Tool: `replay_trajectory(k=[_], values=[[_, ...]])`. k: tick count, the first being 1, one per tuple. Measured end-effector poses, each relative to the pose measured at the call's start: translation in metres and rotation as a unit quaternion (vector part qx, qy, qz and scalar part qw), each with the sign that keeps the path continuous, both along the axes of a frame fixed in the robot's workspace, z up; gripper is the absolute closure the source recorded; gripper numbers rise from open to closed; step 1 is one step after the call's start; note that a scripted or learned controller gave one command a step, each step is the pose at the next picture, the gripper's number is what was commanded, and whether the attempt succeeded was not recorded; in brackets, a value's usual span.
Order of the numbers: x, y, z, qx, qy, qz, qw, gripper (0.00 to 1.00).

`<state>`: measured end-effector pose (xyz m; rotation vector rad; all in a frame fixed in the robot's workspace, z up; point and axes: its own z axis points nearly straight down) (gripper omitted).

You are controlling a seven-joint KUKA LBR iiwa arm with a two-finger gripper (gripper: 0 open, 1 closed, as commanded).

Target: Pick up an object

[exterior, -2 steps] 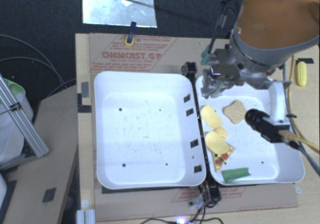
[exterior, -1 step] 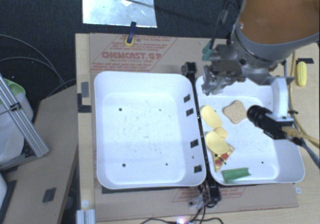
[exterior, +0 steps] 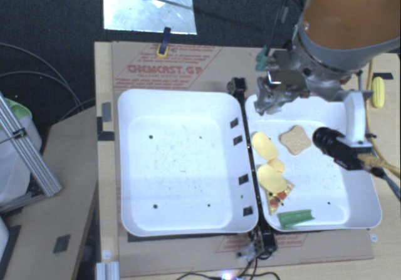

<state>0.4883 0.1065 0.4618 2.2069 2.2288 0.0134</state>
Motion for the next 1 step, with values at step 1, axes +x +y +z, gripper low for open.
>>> replay_trajectory(k=[1], values=[[-0.0020, 0.0341, -0.0086, -0.0006, 0.004, -0.002, 1.0000, 1.00]])
